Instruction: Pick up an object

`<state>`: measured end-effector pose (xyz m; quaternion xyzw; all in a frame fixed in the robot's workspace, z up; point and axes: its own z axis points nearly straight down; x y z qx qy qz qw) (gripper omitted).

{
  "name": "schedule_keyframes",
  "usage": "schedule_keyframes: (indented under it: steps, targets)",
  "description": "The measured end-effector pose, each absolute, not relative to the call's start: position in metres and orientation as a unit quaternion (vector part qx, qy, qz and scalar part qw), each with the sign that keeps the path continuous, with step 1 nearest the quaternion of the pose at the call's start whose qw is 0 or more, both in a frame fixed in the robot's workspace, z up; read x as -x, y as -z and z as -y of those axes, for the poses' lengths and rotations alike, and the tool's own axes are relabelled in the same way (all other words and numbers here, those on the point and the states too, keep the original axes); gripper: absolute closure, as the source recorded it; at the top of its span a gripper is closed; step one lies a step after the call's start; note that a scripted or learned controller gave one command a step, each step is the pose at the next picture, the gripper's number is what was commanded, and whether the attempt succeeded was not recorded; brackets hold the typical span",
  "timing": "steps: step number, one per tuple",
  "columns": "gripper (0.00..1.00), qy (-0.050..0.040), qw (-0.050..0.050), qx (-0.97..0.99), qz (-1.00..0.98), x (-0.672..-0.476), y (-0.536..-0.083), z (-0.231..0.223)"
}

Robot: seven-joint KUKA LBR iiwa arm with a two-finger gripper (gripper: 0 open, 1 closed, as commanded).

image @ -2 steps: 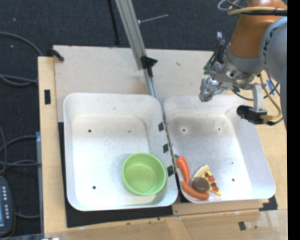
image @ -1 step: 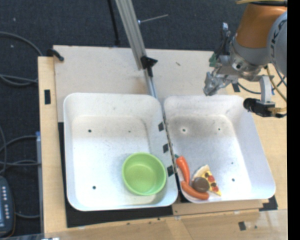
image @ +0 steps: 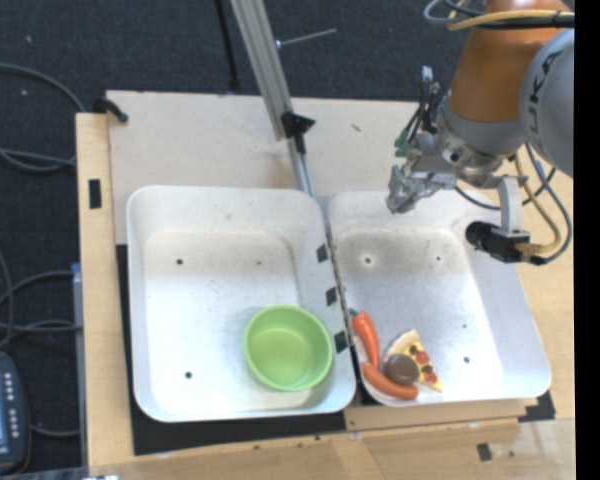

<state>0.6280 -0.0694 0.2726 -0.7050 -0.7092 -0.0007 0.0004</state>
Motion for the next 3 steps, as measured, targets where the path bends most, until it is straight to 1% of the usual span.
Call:
schedule_keyframes:
  steps: [1,2,3]
  targets:
    - [1.00,0.0009,0.001,0.704,0.710,-0.603,-0.275,0.021]
    - [1.00,0.0005,0.001,0.705,0.710,-0.573,-0.273,-0.026]
    - [1.00,-0.0009,0.001,0.706,0.709,-0.542,-0.250,-0.059]
